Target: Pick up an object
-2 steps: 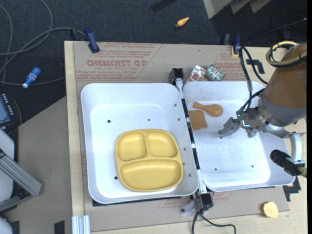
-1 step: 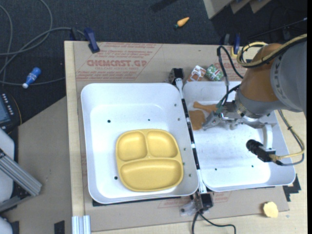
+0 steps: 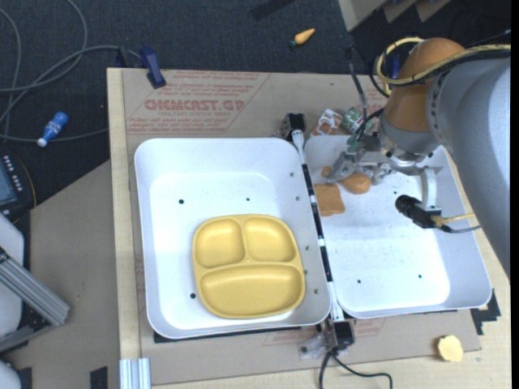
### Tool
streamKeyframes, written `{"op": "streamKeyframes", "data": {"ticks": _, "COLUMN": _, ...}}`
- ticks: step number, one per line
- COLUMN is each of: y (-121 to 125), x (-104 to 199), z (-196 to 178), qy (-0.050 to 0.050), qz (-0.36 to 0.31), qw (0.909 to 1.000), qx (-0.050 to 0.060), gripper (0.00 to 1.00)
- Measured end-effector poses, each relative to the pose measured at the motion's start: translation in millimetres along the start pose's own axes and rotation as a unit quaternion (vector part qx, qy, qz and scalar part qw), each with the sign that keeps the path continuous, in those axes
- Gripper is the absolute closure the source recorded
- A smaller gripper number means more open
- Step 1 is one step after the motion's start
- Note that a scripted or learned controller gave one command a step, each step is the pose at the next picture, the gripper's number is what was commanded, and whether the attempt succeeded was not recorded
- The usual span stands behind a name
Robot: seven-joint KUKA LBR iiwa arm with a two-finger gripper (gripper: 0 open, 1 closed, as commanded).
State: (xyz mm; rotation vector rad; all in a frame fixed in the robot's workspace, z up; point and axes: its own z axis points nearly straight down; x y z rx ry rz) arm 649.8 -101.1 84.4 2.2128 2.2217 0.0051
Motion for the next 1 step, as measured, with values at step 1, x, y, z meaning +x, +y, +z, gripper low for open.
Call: {"op": "streamKeyframes", "data": {"ticks": 1, "y": -5.0, "x": -0.8, "z": -9.5, "qy": 0.000, "qz": 0.000, "qw": 1.0000, "qx": 0.007, "gripper": 1.00}}
